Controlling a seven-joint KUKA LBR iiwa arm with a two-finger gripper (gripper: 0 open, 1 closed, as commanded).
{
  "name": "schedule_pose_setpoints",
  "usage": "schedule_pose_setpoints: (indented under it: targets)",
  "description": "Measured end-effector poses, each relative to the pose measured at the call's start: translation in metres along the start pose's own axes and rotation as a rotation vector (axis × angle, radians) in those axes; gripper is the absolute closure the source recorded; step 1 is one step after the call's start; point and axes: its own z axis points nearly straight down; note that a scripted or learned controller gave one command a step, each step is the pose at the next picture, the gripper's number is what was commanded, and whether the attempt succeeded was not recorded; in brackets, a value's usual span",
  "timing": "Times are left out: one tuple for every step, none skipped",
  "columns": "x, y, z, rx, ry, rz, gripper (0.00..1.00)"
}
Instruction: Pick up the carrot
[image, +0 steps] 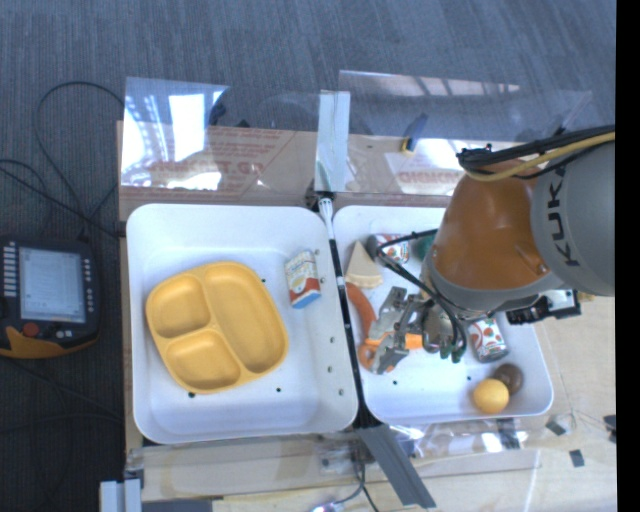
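The carrot (367, 313) is a thin orange piece lying in the right bin (450, 405), close to the divider between the two bins. More orange shows just below it, under the gripper's tip. My gripper (388, 335) hangs low over the left part of this bin, right beside the carrot and partly covering its lower end. The grey arm with its orange band (490, 235) reaches in from the right and hides the middle of the bin.
In the right bin lie a pale wedge (362, 265), a small can (395, 248), a red-and-white can (488, 341), a yellow ball (490, 396) and a brown item (510, 377). The left bin (160, 225) holds a yellow divided plate (215, 325) and a small carton (303, 278).
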Motion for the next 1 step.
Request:
schedule_pose_setpoints:
  targets:
    - [-0.0117, -0.071, 0.0913, -0.003, -0.011, -0.151, 1.0]
